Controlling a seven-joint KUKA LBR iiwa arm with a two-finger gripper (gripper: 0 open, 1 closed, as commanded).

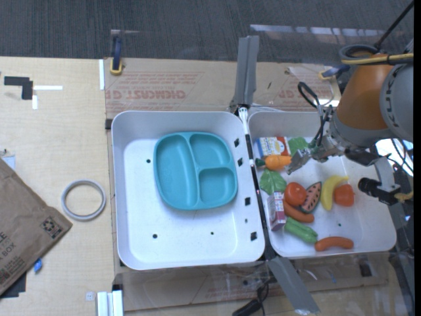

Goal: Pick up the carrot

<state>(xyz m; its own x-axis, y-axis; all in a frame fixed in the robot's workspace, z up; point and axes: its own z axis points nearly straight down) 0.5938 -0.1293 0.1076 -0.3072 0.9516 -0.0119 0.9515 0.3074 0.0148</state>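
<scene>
Orange carrot lies near the left wall of the right bin, beside a white carton and a green leaf. At its right end sits the end effector; whether its fingers are released or clenched, I cannot tell. Tomato, watermelon slice, banana and sausage lie nearer the front. Across the divider, a teal plate rests in the left bin. A tape ring sits on the worktop.

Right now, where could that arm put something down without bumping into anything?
Free: the left bin, all around the teal divided plate, and the plate's three compartments. A small bare patch lies in the right bin's near corner, beside the sausage. The rest of that bin is packed with toy food.
</scene>
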